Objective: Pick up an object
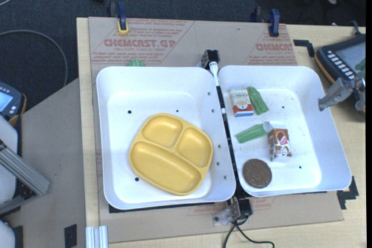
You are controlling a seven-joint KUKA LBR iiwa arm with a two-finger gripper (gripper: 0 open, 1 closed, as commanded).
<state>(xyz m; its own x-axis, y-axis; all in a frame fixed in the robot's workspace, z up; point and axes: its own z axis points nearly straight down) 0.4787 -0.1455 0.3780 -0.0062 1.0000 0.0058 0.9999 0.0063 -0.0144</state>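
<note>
The right bin (308,119) holds a small white, orange and blue carton (240,103) with a green piece (257,100) leaning against its right side. Below them lie a green pod (251,134), a brown and white carton (279,143) and a round brown disc (256,173). The left bin (116,96) holds a yellow divided plate (170,152). My gripper (332,99) hangs over the right rim of the right bin, apart from all the objects, with nothing seen in it.
A black cable and bracket (213,64) run along the seam between the bins. Blue clamps (121,14) (274,20) grip the board's far edge. A dark handheld device (340,61) lies at the right. A small green scrap (136,63) sits behind the left bin.
</note>
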